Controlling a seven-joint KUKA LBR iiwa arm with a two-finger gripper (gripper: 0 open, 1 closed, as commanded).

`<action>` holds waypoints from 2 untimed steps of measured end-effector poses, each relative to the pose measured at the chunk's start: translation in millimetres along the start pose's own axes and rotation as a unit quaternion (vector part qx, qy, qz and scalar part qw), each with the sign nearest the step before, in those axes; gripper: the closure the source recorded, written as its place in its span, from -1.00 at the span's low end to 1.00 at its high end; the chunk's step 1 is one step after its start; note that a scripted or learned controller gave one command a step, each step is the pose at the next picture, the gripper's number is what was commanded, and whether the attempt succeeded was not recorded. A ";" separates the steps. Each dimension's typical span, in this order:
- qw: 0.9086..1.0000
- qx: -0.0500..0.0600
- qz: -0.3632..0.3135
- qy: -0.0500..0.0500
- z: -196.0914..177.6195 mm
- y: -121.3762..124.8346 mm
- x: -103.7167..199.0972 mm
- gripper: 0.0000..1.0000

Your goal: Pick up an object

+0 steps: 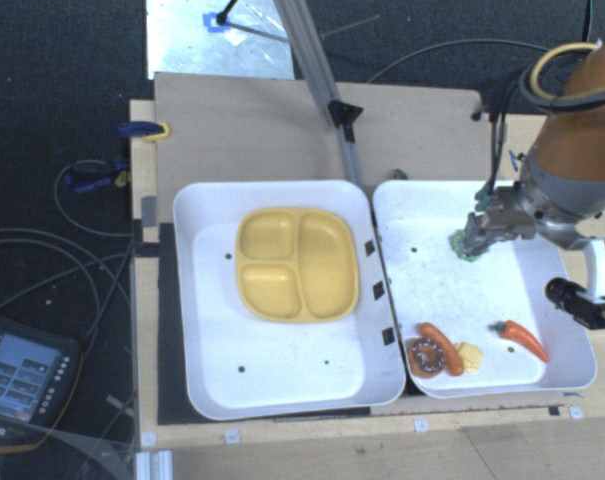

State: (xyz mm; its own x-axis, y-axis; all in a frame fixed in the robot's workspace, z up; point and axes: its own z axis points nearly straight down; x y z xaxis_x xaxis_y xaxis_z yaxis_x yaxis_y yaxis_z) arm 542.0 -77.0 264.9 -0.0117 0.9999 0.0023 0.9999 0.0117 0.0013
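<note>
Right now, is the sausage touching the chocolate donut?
Touching. The camera view shows the sausage lying against the chocolate donut's upper right edge, no gap between them.

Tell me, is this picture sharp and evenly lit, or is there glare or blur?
Camera view: soft even light, faint shadows; white bins nearly washed out; bright glare on the floor patch at top; gripper and small green thing look blurry.
</note>
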 end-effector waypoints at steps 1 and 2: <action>1.000 0.000 0.000 0.000 10.3 6.9 62.9 1.00; 1.000 0.000 0.000 0.000 21.4 3.1 109.6 1.00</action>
State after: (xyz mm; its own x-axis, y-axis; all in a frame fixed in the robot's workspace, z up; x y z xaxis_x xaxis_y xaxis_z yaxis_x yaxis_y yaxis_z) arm 543.9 32.7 243.8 -0.0109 0.9999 0.0021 0.9999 0.0109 0.0004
